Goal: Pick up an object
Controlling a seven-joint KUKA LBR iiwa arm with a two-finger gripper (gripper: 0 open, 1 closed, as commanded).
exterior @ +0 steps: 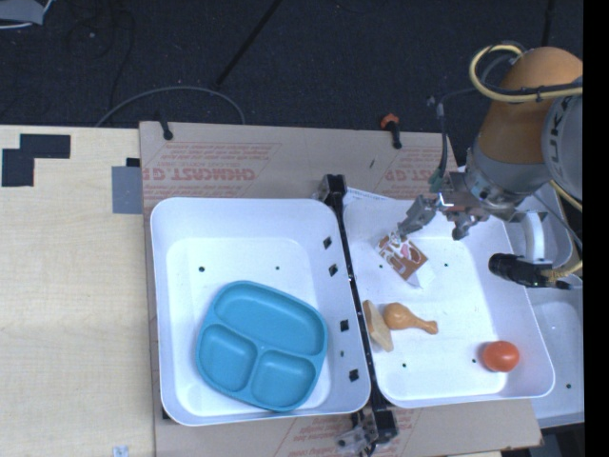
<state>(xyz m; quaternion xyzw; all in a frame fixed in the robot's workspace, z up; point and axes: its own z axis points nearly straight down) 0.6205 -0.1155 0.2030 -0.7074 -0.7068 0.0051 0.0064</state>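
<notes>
Approach step: gripper (440,213) sits spread and holding nothing in the frame's upper right, just beside the snack packet (403,257) in the right bin (533,388) (nearest target), so next it descends and clamps.

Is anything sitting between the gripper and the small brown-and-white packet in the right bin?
Nothing visible. The gripper hangs just above and right of the small brown-and-white packet; the tan drumstick-shaped toy lies apart, below it.
</notes>
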